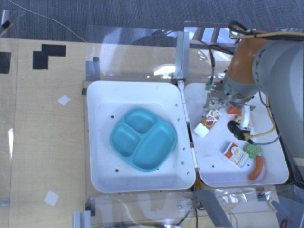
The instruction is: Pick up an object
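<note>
My gripper (pixel 213 102) hangs low over the upper part of the right bin (pixel 216 171), below the grey wrist and its orange band. Just under it lies a small white and orange carton (pixel 209 122), tilted, its top end right at the gripper; I cannot tell whether they touch. A small orange-red piece (pixel 233 110) shows to the right of the gripper. Further down the bin lie a second white and red carton (pixel 236 154), a green knobbly item (pixel 252 150) and an orange sausage-shaped toy (pixel 256 168).
The left bin (pixel 102 175) holds a blue divided plate (pixel 143 138) in its middle. A ridge (pixel 187 127) separates the two bins. The arm covers the right bin's upper right corner. Clear panels stand behind the bins.
</note>
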Action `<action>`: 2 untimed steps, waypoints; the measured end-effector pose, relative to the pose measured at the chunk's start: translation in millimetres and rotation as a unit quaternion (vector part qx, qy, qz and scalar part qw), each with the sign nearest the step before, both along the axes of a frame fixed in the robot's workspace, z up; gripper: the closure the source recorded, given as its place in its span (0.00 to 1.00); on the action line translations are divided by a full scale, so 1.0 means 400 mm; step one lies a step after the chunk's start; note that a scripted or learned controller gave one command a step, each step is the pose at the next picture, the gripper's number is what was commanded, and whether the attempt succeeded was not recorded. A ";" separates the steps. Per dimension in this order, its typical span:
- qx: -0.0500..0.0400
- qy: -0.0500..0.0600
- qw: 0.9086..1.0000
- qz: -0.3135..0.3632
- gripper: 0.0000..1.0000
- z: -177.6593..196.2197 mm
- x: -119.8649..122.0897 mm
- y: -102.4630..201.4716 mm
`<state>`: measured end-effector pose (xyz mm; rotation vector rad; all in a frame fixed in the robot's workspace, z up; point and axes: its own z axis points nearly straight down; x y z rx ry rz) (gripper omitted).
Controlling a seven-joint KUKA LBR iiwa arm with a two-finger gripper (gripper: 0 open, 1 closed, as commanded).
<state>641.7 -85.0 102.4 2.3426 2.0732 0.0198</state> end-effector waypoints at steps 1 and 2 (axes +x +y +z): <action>0.000 0.005 0.999 0.047 1.00 0.213 0.072 0.145; 0.000 0.006 0.999 0.047 0.00 0.211 0.071 0.144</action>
